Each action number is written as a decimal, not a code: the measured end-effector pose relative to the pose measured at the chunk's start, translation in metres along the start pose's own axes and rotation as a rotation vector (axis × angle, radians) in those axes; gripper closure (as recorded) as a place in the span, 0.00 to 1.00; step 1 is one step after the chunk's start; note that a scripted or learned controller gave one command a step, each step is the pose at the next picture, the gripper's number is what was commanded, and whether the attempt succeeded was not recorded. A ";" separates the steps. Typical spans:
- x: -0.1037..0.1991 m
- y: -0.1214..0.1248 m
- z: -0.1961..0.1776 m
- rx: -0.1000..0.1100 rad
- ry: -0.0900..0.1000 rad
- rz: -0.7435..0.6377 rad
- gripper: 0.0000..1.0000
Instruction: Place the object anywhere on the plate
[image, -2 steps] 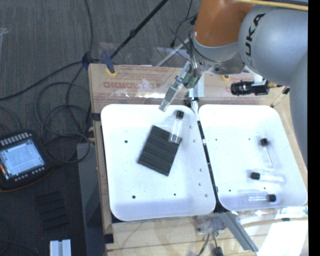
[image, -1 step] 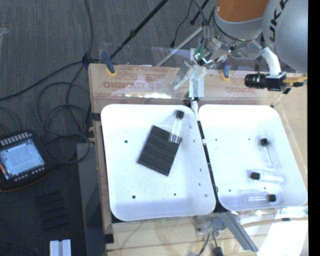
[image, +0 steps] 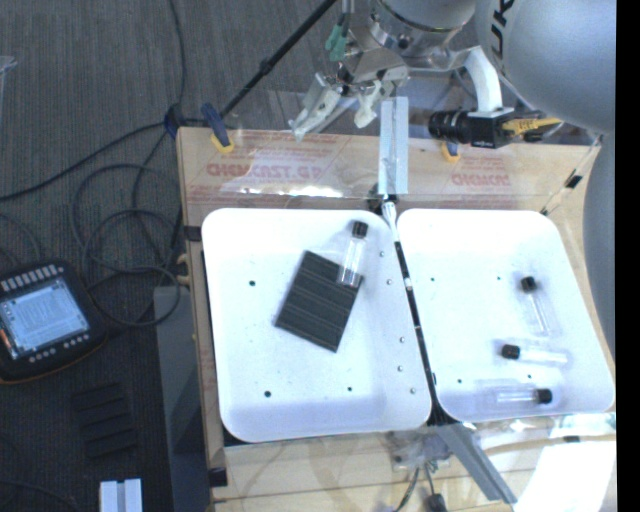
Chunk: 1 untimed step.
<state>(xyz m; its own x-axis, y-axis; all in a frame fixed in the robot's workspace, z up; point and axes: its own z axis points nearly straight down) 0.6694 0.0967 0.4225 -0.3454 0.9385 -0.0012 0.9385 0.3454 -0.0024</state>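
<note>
We see vial (image: 352, 252) resting partly on dark plate (image: 318, 300) | gripper (image: 335, 100) parked high behind bins, fingers spread, holding nothing.

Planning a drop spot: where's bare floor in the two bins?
Left white bin: bare along its left and front, around the dark ribbed rectangular plate with a clear black-capped vial overlapping its far corner. Right white bin: far-left half bare; three similar vials crowd its near right.
</note>
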 end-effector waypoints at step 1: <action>0.043 0.016 0.066 0.002 0.000 -0.047 0.00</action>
<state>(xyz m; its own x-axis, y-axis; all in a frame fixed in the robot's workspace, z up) 0.6689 0.1427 0.3560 -0.3886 0.9214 -0.0012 0.9214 0.3886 -0.0044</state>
